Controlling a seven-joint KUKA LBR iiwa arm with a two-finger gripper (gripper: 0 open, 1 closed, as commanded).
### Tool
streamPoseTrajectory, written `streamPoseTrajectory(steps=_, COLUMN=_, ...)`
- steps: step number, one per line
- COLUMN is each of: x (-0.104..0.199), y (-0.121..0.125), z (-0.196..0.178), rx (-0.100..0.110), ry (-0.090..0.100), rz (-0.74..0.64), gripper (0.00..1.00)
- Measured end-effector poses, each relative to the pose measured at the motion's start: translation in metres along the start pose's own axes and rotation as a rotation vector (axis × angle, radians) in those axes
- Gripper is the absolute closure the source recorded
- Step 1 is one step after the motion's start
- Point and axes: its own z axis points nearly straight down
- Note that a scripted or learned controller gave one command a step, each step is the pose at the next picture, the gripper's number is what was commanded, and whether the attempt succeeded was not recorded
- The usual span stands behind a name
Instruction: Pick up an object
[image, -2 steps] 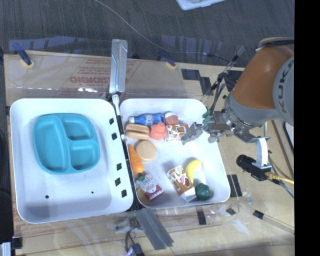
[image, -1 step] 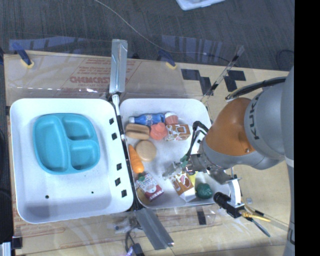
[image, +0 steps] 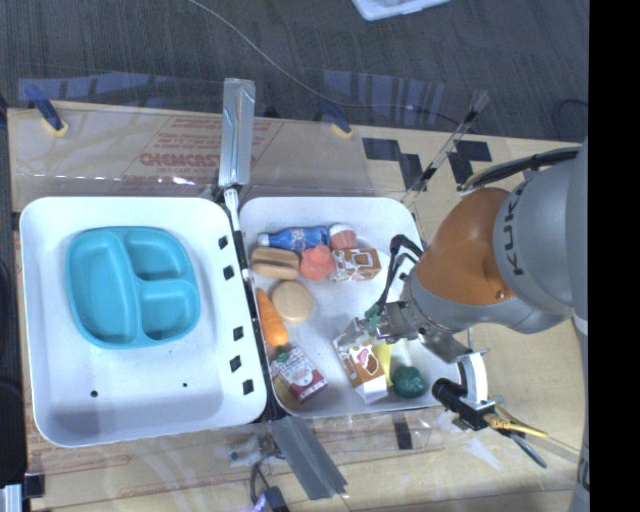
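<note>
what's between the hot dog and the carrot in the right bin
A round tan bun lies between the hot dog and the carrot, seen in the camera view.

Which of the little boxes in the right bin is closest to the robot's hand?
The yellow-and-brown carton, lying right beside the gripper. The red box sits further left, and the red-and-white carton lies near the bin's far side.

Left bin (image: 60, 400): tray (image: 132, 284) inside, toward the back. Right bin (image: 330, 210): bottle (image: 296, 239) at back, hot dog (image: 275, 263) before it, carrot (image: 271, 318) along left wall, carton (image: 365, 366) near front, gripper (image: 378, 322) just above.
</note>
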Motion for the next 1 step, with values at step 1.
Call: streamPoseTrajectory(steps=1, x=0.0025, y=-0.0042, z=-0.1066, rx=-0.011, ry=-0.004, rz=-0.042, gripper=1.00)
